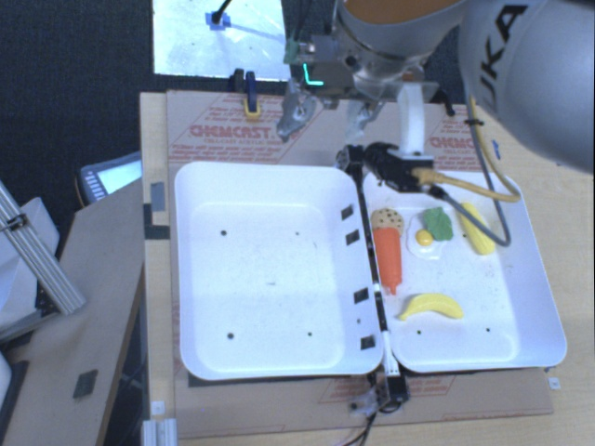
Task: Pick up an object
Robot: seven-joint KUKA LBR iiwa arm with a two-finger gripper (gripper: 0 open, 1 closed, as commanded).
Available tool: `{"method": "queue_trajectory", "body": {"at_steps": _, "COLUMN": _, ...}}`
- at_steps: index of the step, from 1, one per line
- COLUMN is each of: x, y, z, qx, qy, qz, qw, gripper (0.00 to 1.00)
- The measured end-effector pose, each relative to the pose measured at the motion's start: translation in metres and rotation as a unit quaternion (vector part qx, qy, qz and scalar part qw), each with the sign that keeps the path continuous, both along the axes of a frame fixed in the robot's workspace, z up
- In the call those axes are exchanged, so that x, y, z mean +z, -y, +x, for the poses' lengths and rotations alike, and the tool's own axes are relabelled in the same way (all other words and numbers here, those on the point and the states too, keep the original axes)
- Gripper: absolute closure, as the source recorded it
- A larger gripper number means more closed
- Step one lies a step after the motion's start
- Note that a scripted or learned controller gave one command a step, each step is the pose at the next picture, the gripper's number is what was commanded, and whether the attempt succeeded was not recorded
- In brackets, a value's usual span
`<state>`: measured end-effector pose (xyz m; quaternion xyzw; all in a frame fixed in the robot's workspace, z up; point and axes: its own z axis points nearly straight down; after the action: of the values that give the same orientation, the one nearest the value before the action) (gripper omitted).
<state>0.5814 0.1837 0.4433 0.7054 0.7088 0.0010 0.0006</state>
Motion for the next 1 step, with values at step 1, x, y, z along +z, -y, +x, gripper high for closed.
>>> {"method": "queue_trajectory", "body": {"at_steps": 1, "x": 0.0112, "y": -0.0003, "z": 0.0004, "qx": 0.003, "qy": 0.001, "qz": 0.0001, "qw": 1.0, "gripper": 1.0}}
